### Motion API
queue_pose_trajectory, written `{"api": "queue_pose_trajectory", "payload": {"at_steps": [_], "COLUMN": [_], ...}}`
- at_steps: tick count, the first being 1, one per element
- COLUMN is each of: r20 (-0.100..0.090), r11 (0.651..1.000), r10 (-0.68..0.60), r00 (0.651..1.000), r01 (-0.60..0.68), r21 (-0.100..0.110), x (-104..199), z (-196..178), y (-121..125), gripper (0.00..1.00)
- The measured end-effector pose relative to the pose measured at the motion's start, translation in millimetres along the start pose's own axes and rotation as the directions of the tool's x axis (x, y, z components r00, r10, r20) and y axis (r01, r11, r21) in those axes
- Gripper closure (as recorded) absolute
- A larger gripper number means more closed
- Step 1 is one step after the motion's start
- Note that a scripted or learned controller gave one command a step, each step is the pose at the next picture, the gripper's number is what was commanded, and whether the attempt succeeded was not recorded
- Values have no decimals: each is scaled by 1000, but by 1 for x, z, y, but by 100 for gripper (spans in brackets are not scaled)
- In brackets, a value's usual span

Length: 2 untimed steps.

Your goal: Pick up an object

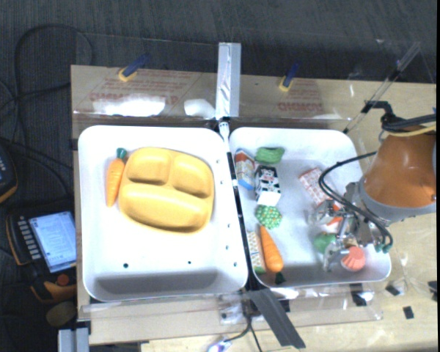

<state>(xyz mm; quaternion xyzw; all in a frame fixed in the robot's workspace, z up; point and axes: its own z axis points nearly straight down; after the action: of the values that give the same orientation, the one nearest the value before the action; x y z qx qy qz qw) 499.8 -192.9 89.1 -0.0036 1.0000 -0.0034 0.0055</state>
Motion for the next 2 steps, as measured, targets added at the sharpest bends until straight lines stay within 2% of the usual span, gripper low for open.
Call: {"api": "queue_pose_trajectory", "payload": {"at_steps": [1,2], "r20": [-5,3], "r11": [998,1000], "r10": [-56,18], "r00": [998,1000], "r01": [56,-18], "r21": [-3,-7], "x": [-57,-24], "z": [2,0], "y": [8,-14], "gripper": [0,0]}}
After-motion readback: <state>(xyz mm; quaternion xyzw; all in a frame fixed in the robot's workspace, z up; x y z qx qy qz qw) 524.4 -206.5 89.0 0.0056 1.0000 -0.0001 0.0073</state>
